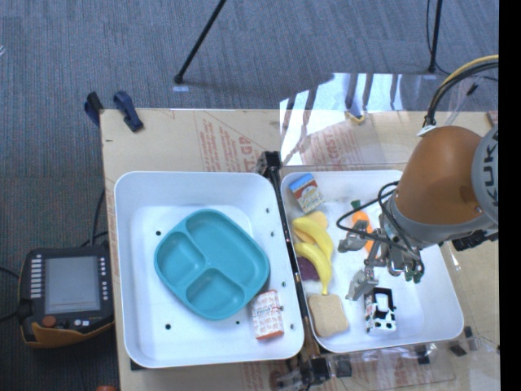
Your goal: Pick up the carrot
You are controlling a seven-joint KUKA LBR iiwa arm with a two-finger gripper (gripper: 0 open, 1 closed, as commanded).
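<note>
1. Lying in the right bin (440, 320), the carrot (361, 219) is seen as a short orange piece, partly hidden by the gripper (376, 277).
2. Bananas (316, 236), a sponge (328, 314) and a cow toy (379, 311) are placed nearby.
3. A teal plate (212, 263) is held in the left bin (134, 218).
4. The finger state cannot be told.

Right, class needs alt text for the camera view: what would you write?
A robot arm's pincer hovers low in the right bin beside an orange carrot, with bananas, a sponge and small cartons nearby. The left bin holds a teal divided plate.
</note>
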